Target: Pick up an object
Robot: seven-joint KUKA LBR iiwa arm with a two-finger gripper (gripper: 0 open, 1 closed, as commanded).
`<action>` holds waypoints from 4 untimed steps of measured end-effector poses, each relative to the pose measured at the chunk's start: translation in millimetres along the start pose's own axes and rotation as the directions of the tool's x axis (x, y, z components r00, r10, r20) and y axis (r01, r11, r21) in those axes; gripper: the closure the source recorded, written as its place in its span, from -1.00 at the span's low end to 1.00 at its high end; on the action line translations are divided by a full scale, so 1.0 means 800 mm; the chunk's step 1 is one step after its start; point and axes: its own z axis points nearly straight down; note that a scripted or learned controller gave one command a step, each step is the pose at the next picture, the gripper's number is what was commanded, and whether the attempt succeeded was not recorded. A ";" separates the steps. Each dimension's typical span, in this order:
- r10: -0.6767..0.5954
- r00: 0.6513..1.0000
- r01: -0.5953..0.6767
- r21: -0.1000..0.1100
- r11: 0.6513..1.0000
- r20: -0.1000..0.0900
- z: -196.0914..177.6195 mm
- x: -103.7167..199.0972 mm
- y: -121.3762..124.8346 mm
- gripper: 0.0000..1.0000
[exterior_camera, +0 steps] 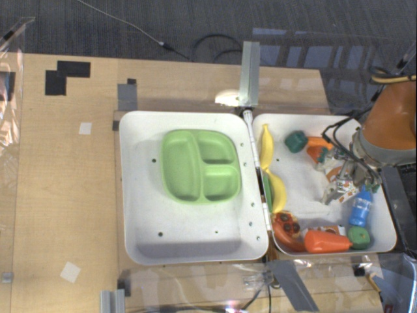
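Observation:
The right bin point(306, 188) holds several toys. Two yellow bananas point(266, 145) point(278, 192) lie along its left wall. A dark green piece point(296, 141) and an orange piece point(317, 150) sit at the back. An orange carrot point(326, 241) and a red toy point(287, 227) lie along the front wall. A blue bottle point(360, 208) lies at the right, with a green ball point(359, 237) below it. My gripper point(340, 186) hangs low over the bin's right half, just left of the blue bottle, with cables around the wrist. Small orange and white bits show under it.
The left bin point(140, 227) bears a light green divided plate point(199, 165). A metal post point(249, 74) stands behind the seam between the bins. The arm's orange band point(391, 119) overhangs the right bin's back right corner.

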 end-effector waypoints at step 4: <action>-0.068 0.998 0.068 -0.002 0.998 0.002 -0.001 0.020 0.014 -1.00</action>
